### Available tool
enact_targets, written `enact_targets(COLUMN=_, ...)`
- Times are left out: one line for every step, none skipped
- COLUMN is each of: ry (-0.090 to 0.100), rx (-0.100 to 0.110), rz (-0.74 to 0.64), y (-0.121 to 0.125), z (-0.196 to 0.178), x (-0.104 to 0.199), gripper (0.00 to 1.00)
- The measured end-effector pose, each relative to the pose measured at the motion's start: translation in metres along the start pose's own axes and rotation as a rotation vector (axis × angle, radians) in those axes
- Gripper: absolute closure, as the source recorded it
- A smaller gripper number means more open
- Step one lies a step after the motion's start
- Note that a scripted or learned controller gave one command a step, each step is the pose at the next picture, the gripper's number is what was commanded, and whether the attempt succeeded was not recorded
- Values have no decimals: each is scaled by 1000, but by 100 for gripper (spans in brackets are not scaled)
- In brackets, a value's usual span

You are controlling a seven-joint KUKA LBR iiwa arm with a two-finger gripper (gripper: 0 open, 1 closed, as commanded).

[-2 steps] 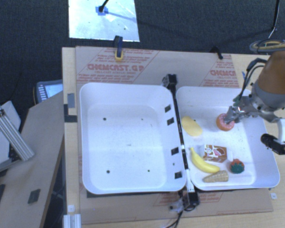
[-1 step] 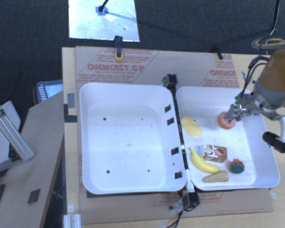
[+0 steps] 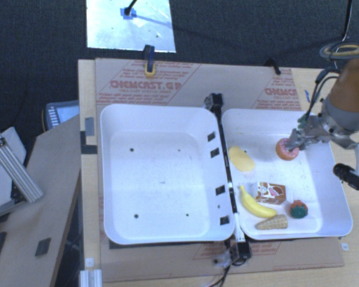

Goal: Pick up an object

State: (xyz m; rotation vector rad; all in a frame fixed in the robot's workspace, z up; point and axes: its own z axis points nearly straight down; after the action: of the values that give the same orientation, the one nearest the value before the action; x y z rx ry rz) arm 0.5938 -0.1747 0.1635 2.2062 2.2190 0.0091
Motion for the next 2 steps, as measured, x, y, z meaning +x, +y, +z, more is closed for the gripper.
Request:
enact_targets(ry=5, rx=10, rz=-4, y=23, z=-5, x=67, gripper=100)
enact_targets(ry=8, rx=5, rz=-8, y=43, z=-63, x=152, gripper=100)
